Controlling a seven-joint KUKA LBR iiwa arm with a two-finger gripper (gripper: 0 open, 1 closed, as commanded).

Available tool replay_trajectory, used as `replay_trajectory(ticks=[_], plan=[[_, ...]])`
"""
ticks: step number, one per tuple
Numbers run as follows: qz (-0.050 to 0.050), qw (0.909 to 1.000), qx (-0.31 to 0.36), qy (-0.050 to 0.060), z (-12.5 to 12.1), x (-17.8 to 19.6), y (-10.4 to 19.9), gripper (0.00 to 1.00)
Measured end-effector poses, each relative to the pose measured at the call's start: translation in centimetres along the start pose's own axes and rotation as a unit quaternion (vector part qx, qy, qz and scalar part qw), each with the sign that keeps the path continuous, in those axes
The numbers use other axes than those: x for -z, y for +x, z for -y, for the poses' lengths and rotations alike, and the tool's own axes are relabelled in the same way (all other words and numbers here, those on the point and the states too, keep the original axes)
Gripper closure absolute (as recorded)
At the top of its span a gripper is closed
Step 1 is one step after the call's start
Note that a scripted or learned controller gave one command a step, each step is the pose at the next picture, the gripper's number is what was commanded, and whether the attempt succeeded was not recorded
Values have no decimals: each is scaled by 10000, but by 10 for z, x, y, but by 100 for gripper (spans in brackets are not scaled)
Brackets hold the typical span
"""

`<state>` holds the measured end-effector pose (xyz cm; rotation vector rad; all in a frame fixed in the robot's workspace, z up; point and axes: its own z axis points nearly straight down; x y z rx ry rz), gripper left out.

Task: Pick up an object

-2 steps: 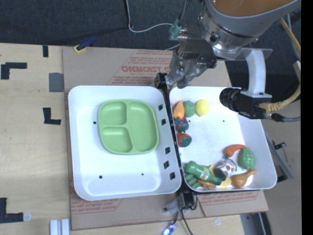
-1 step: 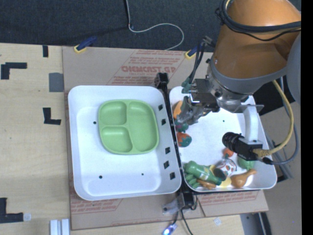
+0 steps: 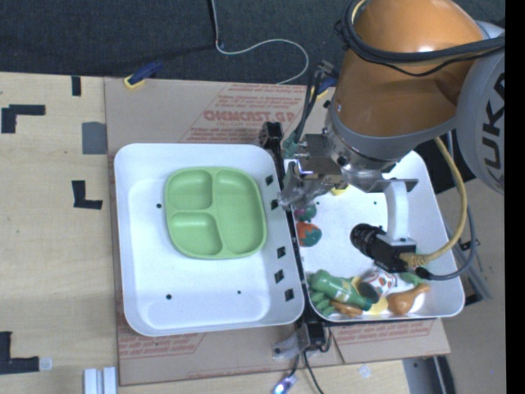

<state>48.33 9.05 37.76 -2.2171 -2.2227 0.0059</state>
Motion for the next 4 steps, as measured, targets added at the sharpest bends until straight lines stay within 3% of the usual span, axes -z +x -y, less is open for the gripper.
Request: replay_trajectory(ticks=[1, 2, 3, 4], plan=[[9, 10000, -52, 31, 1, -76, -85, 100], [-11, 9999, 3, -115, 0, 143, -72, 100], [-9, 10000, 20, -26, 0, 152, -21, 100], [0, 10000, 0, -18, 0, 162, -24, 100]])
